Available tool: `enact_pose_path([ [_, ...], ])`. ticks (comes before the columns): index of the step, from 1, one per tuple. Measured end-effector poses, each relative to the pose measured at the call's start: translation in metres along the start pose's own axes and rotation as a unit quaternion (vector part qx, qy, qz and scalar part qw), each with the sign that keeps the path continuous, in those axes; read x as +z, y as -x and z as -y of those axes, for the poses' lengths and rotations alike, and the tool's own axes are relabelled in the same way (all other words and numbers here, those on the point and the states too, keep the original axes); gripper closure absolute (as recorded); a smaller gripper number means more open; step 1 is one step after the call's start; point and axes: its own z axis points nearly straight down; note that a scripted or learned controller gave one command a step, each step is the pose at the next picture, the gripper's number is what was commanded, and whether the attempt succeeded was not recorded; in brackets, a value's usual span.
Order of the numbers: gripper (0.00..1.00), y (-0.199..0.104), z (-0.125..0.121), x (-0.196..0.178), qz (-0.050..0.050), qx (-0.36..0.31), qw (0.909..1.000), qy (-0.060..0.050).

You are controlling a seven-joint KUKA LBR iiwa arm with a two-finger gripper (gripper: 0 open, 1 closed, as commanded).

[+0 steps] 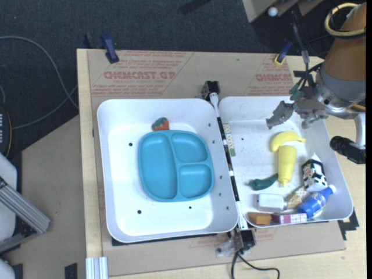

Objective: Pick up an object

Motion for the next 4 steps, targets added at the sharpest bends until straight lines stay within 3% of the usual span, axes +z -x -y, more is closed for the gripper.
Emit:
enact_pose_path([
  [1,0.00,0.060,-0.005,0.145,0.000,0.001,1.0000,-0.001],
  [2,1.00,0.060,-0.007,0.133,0.001,0.000,1.0000,0.002],
  [3,0.00,0.060,-0.007,0.133,0.001,0.000,1.0000,0.002],
  [4,0.00,0.030,0.045,0.152,0.000,0.000,1.0000,-0.001],
])
